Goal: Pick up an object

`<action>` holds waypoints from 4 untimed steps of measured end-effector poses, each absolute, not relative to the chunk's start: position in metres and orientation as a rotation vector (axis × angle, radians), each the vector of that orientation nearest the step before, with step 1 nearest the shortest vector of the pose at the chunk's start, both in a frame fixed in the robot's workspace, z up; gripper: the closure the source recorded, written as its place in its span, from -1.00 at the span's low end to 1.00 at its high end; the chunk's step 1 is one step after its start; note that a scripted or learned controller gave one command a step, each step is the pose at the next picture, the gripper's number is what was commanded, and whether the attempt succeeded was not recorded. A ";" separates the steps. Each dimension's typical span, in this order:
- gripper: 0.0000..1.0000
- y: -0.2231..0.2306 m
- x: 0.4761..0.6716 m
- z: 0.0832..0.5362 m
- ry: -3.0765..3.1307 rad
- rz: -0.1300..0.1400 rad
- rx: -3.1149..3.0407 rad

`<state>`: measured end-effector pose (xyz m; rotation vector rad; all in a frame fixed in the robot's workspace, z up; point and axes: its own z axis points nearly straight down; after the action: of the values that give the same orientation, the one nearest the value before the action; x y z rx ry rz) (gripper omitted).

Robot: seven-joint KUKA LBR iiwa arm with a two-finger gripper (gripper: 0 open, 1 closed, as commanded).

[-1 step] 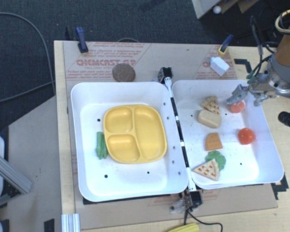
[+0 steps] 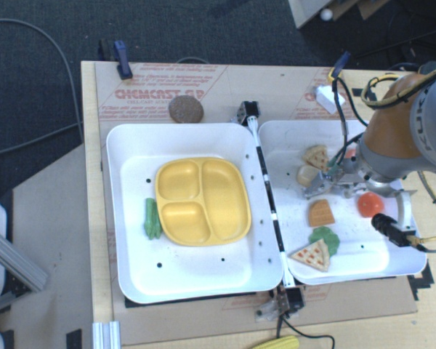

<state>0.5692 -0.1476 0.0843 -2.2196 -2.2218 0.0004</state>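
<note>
The right bin (image 2: 400, 260) holds several toy foods: a tan cracker piece (image 2: 317, 155), a beige lump (image 2: 306, 174), an orange-brown square (image 2: 320, 213), a red tomato (image 2: 370, 204), a green leafy piece (image 2: 325, 238) and a pizza slice (image 2: 312, 256). My gripper (image 2: 327, 183) is low in this bin, just right of the beige lump and above the orange-brown square. The grey wrist and orange band (image 2: 392, 126) rise behind it to the right. Nothing is visibly held.
The left bin (image 2: 131, 267) carries a yellow divided plate (image 2: 202, 200) with a green pod (image 2: 152, 219) beside it. A brown disc (image 2: 185, 110) and a blue clamp (image 2: 121, 59) sit on the bench behind. Cables (image 2: 341, 107) hang near the arm.
</note>
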 end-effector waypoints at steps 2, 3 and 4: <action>1.00 -0.101 0.539 0.094 -2.221 -0.001 -2.220; 1.00 -0.018 0.556 0.185 -2.224 -0.003 -2.219; -1.00 -0.018 0.556 0.185 -2.222 0.000 -2.220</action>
<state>0.5557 -0.0184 0.1846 -2.2202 -2.2220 -0.0001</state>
